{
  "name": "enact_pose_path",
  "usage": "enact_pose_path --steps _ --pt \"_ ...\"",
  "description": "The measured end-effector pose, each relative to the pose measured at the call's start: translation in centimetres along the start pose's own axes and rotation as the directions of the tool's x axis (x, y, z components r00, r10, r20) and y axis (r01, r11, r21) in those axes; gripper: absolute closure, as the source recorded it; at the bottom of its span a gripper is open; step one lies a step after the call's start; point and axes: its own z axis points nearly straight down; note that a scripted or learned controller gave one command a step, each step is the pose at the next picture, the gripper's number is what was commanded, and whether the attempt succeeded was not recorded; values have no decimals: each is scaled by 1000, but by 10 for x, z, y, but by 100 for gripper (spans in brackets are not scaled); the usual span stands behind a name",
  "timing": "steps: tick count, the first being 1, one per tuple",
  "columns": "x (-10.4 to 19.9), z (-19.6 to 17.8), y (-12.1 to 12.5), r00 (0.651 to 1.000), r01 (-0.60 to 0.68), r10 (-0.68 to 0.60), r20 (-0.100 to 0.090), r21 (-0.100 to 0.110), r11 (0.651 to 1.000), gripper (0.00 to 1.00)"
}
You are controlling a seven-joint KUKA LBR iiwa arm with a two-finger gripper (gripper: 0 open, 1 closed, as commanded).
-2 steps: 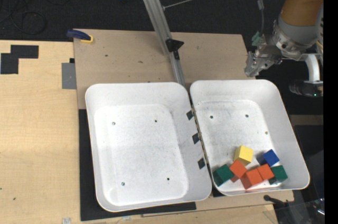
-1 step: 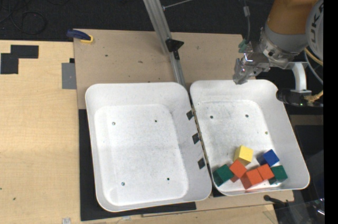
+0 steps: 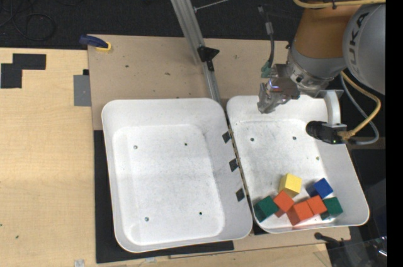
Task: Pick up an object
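A: Where is the tool [image 3: 272,97] right now?

B: Over the far end of the right bin [image 3: 343,159], hanging just above its back rim. Grey arm [image 3: 371,33] comes in from the right, orange band [image 3: 327,14] above the wrist.

A: Fingers spread or pressed together?

B: I cannot tell from here; the tip is small and dark against the rim. Nothing visible between them.

A: And the objects?

B: All in the near corner of the right bin, well apart from the tool, at the opposite end. I count about 7 blocks in 1 tight cluster: yellow block [image 3: 291,184] at the top, blue block [image 3: 322,187] to its right, a green block [image 3: 266,207] on the left edge of the group, 2 orange-red ones, orange block [image 3: 284,200] and larger orange block [image 3: 301,211], touching in the middle, another green block [image 3: 332,206] on the right. Some overlap, so the count is loose.

A: Left bin?

B: The left bin [image 3: 119,127] sits beside the right one on the surface [image 3: 44,133], with 3 black clips [image 3: 232,164] along the shared edge. A metal rail [image 3: 186,14] slants up behind them.
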Motion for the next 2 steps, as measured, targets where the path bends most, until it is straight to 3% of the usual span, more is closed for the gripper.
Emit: enact_pose_path --steps 2 --pt "100 21 -43 1000 0 0 0 0 1000 100"
